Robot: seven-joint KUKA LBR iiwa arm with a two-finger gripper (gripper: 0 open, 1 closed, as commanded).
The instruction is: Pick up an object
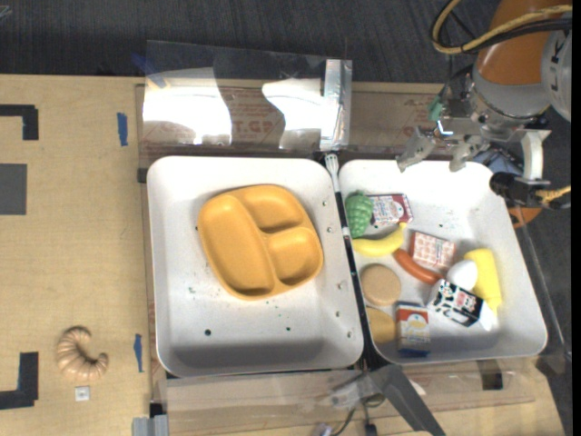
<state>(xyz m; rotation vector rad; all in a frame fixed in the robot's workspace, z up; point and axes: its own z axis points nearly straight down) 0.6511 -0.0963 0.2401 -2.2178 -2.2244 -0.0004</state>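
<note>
My gripper (436, 158) hangs over the far edge of the right bin (519, 234), its two fingers spread open with nothing between them. Below it in that bin lie several toy foods: a green vegetable (360, 213), a pink and white carton (391, 211), a banana (380, 243), a sausage (416, 265), a red and white box (433, 248), a yellow piece (487, 275), a black and white carton (457, 303), a tan round cookie (381, 285) and an orange box (413, 326). None of them touches the gripper.
The left bin (172, 271) holds a yellow divided plate (260, 239). A toy croissant (82, 352) lies on the bench at the front left. A clear plastic sheet (245, 107) stands behind the left bin. Cables loop above the arm at the top right.
</note>
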